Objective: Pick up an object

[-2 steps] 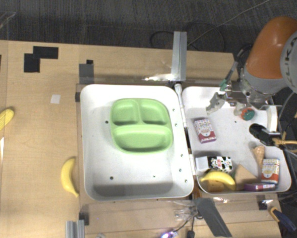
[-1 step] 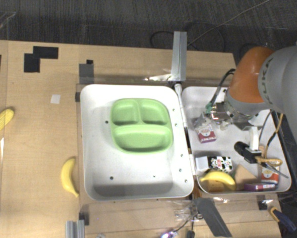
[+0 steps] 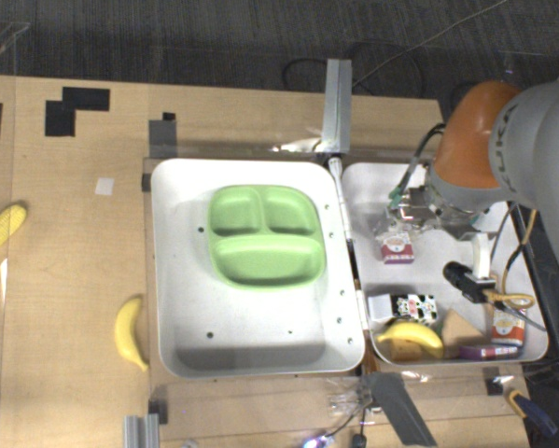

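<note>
My gripper (image 3: 406, 217) hangs over the upper middle of the right bin (image 3: 368, 183), below the arm's orange band. Directly beneath it is a small red and white packet (image 3: 398, 248); whether the gripper touches it is unclear from this angle. At the near end of that bin lie a yellow banana (image 3: 410, 337), a black and white patterned box (image 3: 414, 307), a purple pen (image 3: 489, 350) and a small bottle with a red label (image 3: 508, 326).
The left bin (image 3: 172, 250) holds a green divided plate (image 3: 264, 233). On the wooden bench to the left of the bins lie another banana (image 3: 130, 332) and a yellow corn cob (image 3: 1, 231). A metal post (image 3: 337, 101) stands behind the bins.
</note>
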